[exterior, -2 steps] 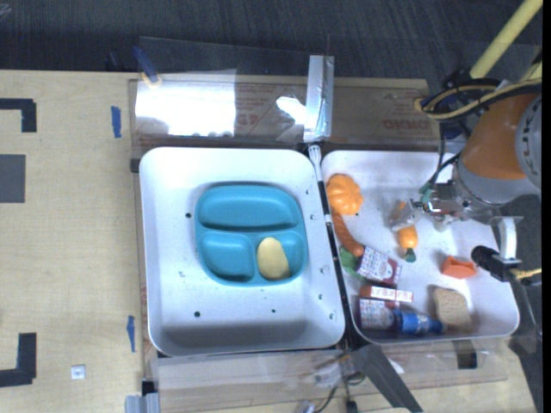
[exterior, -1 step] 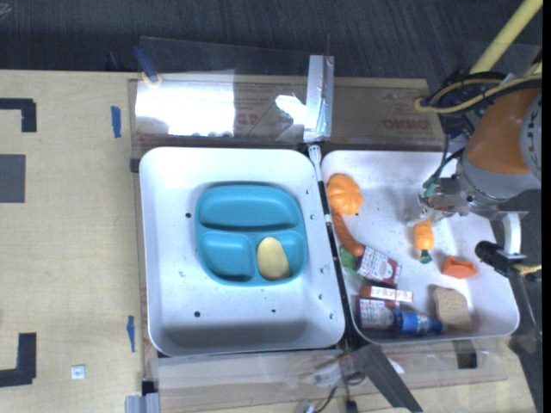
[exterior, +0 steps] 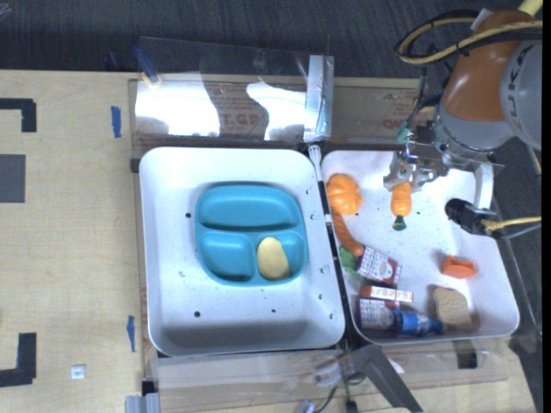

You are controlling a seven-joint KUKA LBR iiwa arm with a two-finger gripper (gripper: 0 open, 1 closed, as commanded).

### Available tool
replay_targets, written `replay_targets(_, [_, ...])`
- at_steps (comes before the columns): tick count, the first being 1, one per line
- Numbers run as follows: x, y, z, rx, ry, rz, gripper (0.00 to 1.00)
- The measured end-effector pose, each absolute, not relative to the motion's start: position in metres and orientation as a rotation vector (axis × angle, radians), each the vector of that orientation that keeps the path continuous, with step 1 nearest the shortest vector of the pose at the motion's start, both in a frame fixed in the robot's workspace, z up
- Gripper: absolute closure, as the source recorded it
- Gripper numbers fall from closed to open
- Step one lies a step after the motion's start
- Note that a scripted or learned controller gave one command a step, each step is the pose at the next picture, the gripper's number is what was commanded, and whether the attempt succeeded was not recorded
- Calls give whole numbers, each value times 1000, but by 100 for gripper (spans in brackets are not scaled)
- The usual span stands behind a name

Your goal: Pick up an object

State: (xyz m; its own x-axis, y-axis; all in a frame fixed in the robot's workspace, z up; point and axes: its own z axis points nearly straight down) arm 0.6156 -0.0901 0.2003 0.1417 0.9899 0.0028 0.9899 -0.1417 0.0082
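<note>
Pale wood fills my screen first: the table (exterior: 60, 256) runs off to the left, carrying two white bins side by side. The left bin (exterior: 164, 299) holds a blue divided tray (exterior: 232, 231), and a yellow lemon-like piece (exterior: 273, 258) sits in the tray's lower right compartment. The right bin (exterior: 495, 274) is the busy one. The grey arm with its orange band (exterior: 482, 80) reaches in from the right, over the bin's upper edge. Below it the hand (exterior: 403, 183) hangs above the bin floor, and I see a small orange carrot (exterior: 401, 203) right under the fingertips, upright, green end down. I cannot tell whether the fingers are actually clamped on it or how wide they stand. To the carrot's left lies an orange pumpkin-like piece (exterior: 343, 193) against the bin's left wall, with a longer carrot (exterior: 346, 235) just below it. Lower down, a dark red packet (exterior: 379, 268), a bottle with a blue cap (exterior: 398, 320), a brown bread-like piece (exterior: 451, 306), and a small orange wedge (exterior: 458, 268) well apart on the right.
</note>
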Motion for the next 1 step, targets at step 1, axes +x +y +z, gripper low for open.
replay_targets(1, [615, -86, 184, 2769, 1484, -2, 100])
